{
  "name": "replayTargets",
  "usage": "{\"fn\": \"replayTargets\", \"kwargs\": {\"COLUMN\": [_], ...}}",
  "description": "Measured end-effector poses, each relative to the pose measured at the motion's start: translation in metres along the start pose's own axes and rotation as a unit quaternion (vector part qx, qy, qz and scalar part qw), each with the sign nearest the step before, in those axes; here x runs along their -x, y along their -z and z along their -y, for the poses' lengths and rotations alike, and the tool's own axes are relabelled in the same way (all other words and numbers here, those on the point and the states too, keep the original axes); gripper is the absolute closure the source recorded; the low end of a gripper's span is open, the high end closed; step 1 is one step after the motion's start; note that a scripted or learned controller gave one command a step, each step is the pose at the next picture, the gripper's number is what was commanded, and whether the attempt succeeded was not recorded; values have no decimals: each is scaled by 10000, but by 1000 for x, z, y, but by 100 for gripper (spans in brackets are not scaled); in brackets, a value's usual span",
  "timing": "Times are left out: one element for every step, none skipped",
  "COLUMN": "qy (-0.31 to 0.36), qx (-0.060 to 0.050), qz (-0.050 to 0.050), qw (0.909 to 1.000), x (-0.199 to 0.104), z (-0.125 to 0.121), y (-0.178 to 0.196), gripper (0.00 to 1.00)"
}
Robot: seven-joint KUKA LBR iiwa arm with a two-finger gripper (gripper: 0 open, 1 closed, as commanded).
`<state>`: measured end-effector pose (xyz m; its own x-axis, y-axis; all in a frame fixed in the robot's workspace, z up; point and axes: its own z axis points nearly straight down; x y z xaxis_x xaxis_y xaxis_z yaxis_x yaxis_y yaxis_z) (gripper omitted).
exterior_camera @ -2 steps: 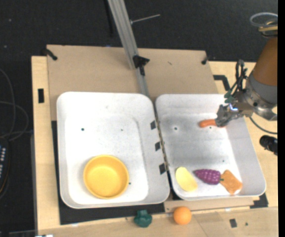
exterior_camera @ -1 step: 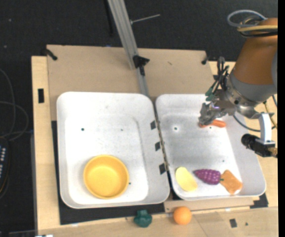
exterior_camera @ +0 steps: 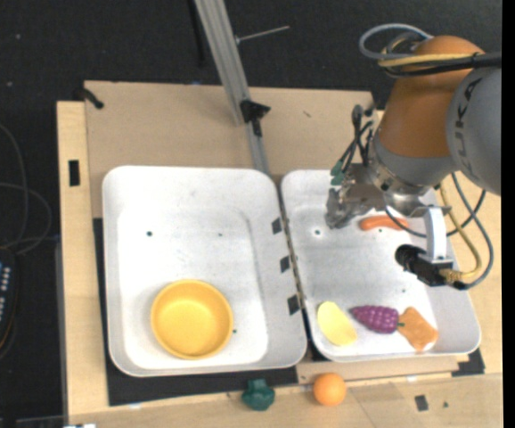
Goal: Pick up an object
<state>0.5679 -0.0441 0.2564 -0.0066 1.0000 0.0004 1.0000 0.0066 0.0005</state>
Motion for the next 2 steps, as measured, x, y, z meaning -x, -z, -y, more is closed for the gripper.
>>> {"fn": "replayTargets", "kwargs": {"qy": [-20,1], "qx": [3,-2], "qz": [2,-3], "qw": [10000,10000], "x": [-51,-105], "z": [11,21], "y": [-12,-20], "gripper": [100,100]}}
